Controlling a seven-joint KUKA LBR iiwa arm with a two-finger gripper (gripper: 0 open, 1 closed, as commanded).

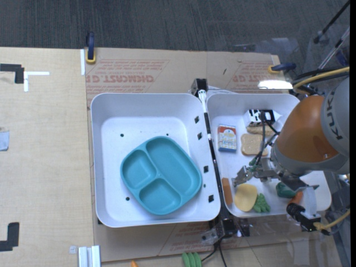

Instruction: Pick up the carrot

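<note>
I see my metal two-finger gripper (245, 175) low in the right white bin (233, 107), its fingers spread apart with nothing between them. Just below it lies a pale yellow rounded piece (245, 197). The slim orange carrot (226, 189) lies lengthwise along that bin's left wall, just left of the gripper. A teal divided plastic plate (161, 174) sits in the left white bin (111, 115).

Single fixed overhead camera, angled down at a slant, mid-range, both shallow white plastic bins (100, 166) side by side in frame, grey orange-banded arm (311, 135) entering from right, cardboard-covered bench (44, 160) beneath
</note>
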